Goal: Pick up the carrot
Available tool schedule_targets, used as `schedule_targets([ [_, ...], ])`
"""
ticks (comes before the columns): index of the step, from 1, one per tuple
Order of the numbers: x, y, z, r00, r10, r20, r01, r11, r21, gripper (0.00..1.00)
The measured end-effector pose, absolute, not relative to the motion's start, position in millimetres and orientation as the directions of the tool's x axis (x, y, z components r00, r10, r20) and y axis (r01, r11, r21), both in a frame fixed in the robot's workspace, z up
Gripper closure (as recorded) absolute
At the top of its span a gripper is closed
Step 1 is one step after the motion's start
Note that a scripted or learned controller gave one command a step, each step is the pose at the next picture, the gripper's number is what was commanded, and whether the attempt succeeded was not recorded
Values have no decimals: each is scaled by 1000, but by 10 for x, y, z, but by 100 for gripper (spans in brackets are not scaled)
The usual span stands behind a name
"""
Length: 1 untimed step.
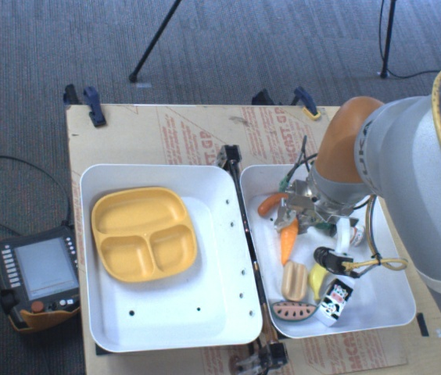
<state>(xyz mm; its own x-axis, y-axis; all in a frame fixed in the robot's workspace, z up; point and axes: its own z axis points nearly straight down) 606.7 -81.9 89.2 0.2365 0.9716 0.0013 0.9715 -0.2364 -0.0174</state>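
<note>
The carrot [287, 244] is orange and lies in the right bin [389, 303], its length running toward the front, with its upper end right under the gripper. The gripper [294, 214] is low over the left part of that bin, at the carrot's upper end. The arm's grey wrist and orange band cover the bin's back right. Whether the carrot is touched or held is hidden by the gripper body.
An orange-red sausage-like piece [269, 205] lies just left of the gripper. Toward the front sit a tan piece [293, 280], a yellow piece [318, 278], a watermelon slice [293, 312] and a black-and-white carton [335, 300]. The left bin [205, 311] holds a yellow divided plate [142, 233].
</note>
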Motion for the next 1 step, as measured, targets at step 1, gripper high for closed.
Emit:
schedule_targets([
  [1, 6454, -566, 1863, 458, 889, -1, 889, -458, -3, 100],
])
